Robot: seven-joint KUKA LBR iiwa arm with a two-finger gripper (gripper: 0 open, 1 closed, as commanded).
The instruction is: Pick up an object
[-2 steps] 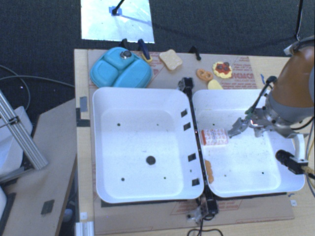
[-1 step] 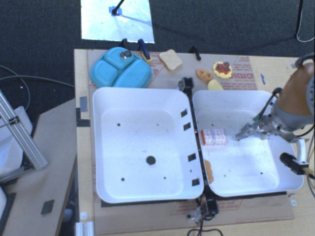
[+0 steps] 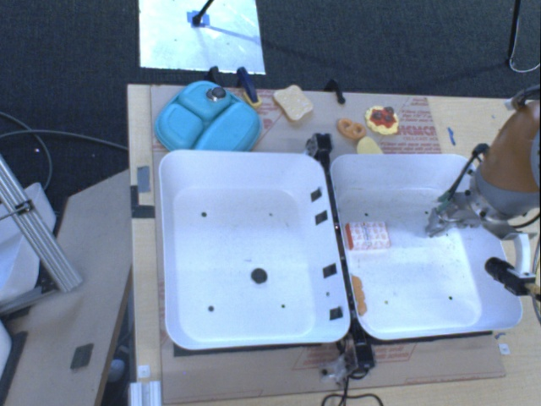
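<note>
Camera view: tool (image 3: 441, 218) fingers blurred, indistinct.

Nothing here can really be read. The small flat white packet with red print (image 3: 368, 235) in the right-hand shallow white bin (image 3: 473, 311) carries red markings too blurred to make out, and the brown cardboard sheet (image 3: 418, 125) under the bins bears reddish printed lettering, likewise illegible.

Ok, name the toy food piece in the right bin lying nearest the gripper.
The red-and-white block, closer to the gripper than the orange piece by the divider.
</note>
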